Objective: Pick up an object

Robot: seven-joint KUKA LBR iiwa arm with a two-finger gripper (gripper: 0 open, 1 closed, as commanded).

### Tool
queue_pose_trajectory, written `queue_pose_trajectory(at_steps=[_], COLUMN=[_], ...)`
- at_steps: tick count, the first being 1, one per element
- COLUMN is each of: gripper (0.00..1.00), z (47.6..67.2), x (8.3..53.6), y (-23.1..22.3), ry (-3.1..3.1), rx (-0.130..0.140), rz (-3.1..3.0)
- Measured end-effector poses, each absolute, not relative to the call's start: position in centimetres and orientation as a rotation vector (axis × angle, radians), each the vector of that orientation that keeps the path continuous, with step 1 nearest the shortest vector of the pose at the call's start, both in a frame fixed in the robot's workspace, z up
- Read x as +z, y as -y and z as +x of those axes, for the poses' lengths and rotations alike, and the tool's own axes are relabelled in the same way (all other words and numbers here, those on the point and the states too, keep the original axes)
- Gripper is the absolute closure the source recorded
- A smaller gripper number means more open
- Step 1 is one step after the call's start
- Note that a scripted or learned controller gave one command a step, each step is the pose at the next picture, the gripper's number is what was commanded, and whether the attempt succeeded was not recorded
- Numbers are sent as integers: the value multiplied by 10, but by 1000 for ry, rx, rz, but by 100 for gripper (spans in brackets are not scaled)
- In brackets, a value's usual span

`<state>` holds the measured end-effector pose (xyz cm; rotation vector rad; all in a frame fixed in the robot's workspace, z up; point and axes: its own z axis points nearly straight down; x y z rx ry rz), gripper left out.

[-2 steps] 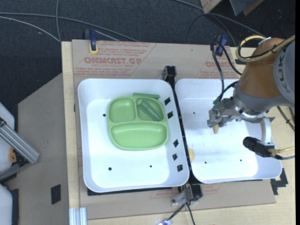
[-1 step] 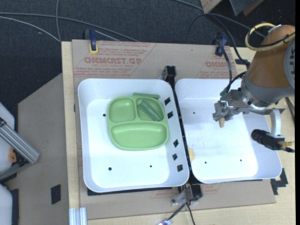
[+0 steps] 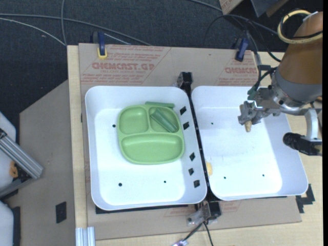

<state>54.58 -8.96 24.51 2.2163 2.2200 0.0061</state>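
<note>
Camera view, near edge first: we note the worktop, a brown board printed with red lettering, carrying two shallow white bins side by side. Left bin holds a green divided plate, lying flat in the bin's upper half, with a darker green piece resting in its upper right compartment. Right bin lies under the arm, which reaches in from the right. We find the pincer hanging over the right bin's upper part, well apart from the plate; nothing shows between its fingers, and whether they are open or closed we cannot tell. Two blue clamps grip the worktop's far edge. Beyond, cables cross dark carpet.
</note>
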Motion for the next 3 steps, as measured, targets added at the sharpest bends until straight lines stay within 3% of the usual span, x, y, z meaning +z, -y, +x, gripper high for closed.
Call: queue_pose_trajectory(at_steps=[1, 3], gripper=[100, 100], z=[537, 546], x=[240, 220], y=[38, -81], ry=[-2230, -2231], rx=[0, 2], rz=[2219, 2216])
